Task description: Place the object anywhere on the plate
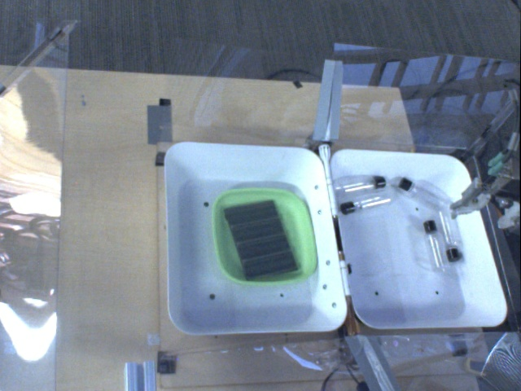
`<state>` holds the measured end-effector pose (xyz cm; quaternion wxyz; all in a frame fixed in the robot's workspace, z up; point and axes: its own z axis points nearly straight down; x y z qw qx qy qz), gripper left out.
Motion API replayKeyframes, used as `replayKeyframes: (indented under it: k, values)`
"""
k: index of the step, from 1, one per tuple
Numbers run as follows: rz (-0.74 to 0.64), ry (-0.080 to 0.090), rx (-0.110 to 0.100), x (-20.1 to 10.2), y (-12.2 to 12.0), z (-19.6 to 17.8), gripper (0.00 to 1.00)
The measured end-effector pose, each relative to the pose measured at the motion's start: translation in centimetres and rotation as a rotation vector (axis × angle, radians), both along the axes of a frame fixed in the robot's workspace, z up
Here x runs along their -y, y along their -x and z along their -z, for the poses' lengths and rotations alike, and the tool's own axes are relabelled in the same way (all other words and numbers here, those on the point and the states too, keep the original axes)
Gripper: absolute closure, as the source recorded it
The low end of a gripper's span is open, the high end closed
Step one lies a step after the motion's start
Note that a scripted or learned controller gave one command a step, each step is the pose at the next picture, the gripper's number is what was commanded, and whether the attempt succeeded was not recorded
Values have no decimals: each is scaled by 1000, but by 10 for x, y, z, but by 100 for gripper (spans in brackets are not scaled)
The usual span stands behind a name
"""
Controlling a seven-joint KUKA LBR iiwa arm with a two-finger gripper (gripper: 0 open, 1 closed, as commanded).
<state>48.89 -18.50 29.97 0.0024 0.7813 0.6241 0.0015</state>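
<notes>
A green square plate (304, 243) sits in the middle of the left white bin (183, 243). A dark grey ribbed rectangular object (260, 239) lies flat on the plate, slightly turned, with nothing touching it. My gripper (475, 199) shows partly at the right edge of the view, over the right rim of the right bin (407, 300), far from the plate and the object. Nothing can be seen held in it.
Several clear tubes with black caps (363, 205) lie scattered in the upper half of the right bin. A grey metal post (329, 104) stands behind the seam between the bins. The wooden bench (89, 218) extends to the left.
</notes>
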Motion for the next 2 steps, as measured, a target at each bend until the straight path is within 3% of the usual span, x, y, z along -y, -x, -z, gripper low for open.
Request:
replayKeyframes:
  k: [1, 2]
  values:
    - [-211, 4, 3, 14, 0, -46, 0]
    - [-321, 5, 2, 20, 0, -61, 0]
